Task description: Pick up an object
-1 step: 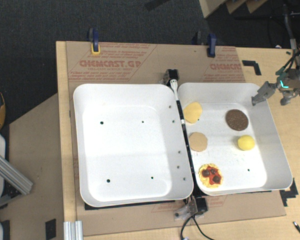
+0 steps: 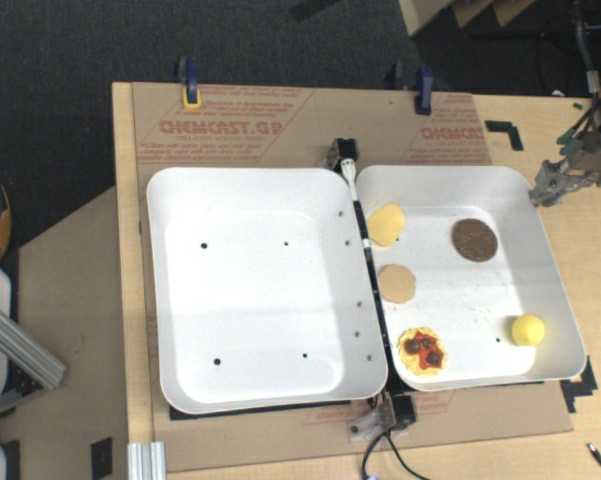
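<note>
Across the bench, the left bin (image 2: 250,283) sits bare beside the right bin (image 2: 500,193), which holds everything worth grabbing. Best bet: descend squarely over the brown disc (image 2: 475,240), which lies flat with space around it. The gripper (image 2: 565,173) waits at the bin's two o'clock rim; the disc lies toward its eight o'clock, apart. Finger spread — cannot tell. Smaller yellow ball (image 2: 527,330) sits at five o'clock.

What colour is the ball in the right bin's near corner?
Yellow: the ball shows plainly in the camera view.
</note>
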